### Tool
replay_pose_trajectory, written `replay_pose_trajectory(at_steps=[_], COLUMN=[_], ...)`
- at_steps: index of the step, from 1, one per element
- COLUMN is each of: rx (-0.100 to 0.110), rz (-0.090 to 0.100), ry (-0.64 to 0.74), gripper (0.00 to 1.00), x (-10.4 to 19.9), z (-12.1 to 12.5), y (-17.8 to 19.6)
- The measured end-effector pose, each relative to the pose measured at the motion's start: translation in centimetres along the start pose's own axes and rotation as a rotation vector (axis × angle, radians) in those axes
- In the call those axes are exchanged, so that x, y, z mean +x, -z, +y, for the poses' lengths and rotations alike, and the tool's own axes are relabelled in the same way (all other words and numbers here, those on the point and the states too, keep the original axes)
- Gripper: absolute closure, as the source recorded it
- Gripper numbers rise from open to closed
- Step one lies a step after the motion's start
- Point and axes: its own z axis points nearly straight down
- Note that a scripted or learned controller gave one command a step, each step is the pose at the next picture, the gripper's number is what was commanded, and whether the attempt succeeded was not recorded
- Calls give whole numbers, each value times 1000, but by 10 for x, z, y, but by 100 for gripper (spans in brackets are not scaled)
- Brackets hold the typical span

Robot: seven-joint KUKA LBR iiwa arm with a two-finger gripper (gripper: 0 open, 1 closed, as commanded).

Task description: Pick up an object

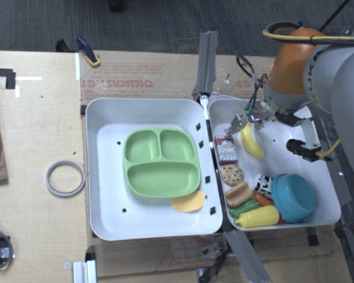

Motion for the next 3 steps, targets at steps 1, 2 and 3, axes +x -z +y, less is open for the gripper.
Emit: replay_pose_trajectory(at_steps=[1, 2, 3], rx=[1, 12, 13], rz=[2, 2, 1], ry=[-5, -28, -68], gripper=[100, 100, 100], x=[-1, 71, 67], z=[0, 26, 25], y=[7, 94, 126])
